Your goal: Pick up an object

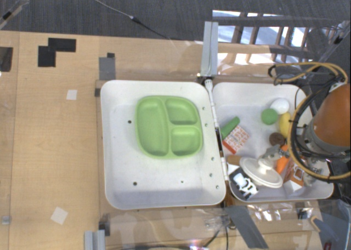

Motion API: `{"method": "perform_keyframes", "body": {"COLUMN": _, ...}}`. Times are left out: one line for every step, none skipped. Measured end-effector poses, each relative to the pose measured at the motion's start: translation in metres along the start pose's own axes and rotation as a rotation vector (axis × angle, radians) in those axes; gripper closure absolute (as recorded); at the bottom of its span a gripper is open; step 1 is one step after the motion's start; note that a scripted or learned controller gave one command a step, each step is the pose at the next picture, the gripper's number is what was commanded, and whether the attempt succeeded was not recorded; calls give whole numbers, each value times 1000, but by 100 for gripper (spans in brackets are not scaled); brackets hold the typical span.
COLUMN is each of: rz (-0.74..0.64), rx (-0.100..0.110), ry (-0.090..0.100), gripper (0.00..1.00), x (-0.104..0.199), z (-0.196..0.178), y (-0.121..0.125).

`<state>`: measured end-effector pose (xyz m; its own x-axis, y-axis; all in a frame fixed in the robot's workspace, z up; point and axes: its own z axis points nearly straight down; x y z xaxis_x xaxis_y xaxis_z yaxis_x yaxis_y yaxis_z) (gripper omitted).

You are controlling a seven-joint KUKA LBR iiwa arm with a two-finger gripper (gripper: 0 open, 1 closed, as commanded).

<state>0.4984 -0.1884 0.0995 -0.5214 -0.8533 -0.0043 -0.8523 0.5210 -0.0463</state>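
Note:
The right bin holds a heap of small objects. A green wedge lies by a red-and-white packet near its left wall. A white ball, a green ball and a yellow piece sit at the back. A white round lid and a black-and-white item lie at the front. My arm with its orange band hangs over the bin's right side. The gripper is low among the clutter beside a brown object and an orange piece.
The left bin carries a green divided plate. A metal divider separates the two bins. Black cables loop around my wrist over the right bin's back right corner. Wooden bench stretches to the left.

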Motion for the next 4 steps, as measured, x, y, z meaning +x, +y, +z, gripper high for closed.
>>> {"method": "perform_keyframes", "body": {"rz": 45, "rx": -11, "ry": -4, "gripper": 0, "x": 3, "z": 1, "y": -1}}
{"method": "perform_keyframes", "body": {"rz": 125, "rx": 8, "ry": 6, "gripper": 0, "x": -10, "z": -1, "y": 6}}
{"method": "perform_keyframes", "body": {"rz": 140, "rx": -18, "ry": -5, "gripper": 0, "x": -64, "z": 7, "y": -64}}
{"method": "perform_keyframes", "body": {"rz": 99, "rx": -22, "ry": -6, "gripper": 0, "x": -23, "z": 8, "y": -71}}
